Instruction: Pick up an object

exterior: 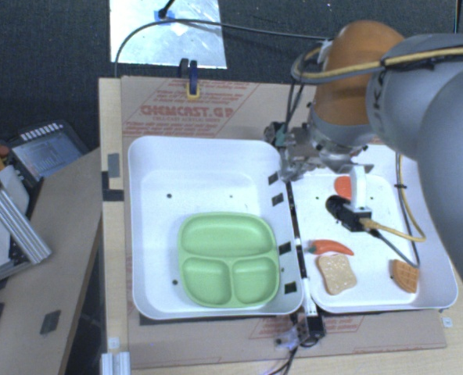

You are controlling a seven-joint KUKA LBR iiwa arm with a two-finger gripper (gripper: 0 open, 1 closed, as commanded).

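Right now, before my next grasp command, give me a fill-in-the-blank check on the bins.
1. The green plate lies in the view's ____ bin.
2. That plate has ____ compartments.
3. The toast slice lies in the view's ____ bin.
Missing words: left, three, right.

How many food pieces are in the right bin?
4: an orange piece by the arm, a red one below, bread beneath it, a waffle at right. More may be hidden.
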